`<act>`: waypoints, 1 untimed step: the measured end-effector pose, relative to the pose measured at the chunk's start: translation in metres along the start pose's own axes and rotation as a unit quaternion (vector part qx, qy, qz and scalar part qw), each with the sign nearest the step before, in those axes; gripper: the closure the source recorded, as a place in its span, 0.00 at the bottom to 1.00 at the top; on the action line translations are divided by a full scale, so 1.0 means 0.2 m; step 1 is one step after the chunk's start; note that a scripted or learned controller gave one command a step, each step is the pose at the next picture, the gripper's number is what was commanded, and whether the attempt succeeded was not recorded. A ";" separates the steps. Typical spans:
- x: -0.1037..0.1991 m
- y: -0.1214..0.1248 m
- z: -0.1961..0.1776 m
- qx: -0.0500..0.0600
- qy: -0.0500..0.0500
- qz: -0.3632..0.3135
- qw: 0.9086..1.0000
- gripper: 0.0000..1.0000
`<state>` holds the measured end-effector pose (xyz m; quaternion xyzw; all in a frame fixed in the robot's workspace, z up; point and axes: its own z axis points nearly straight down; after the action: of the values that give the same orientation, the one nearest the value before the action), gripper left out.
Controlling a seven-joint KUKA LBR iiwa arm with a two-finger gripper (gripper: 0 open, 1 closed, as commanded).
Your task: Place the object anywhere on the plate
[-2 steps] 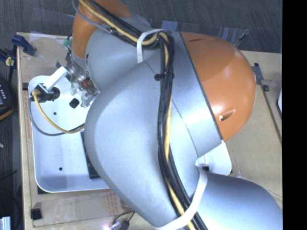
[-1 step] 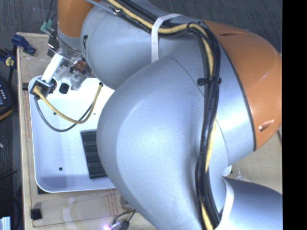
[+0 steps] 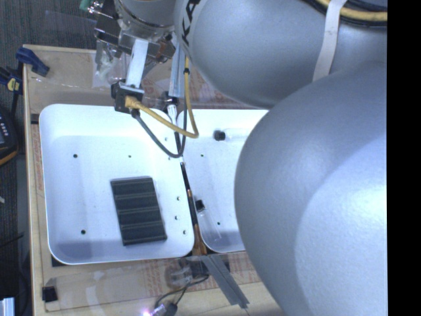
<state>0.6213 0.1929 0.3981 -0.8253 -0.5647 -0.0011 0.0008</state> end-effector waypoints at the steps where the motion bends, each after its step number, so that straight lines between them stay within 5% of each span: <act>1: -0.09 -0.21 0.79 0.003 -0.005 0.247 0.969 1.00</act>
<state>0.5764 0.1913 0.2399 -0.9393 -0.3432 0.0047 0.0013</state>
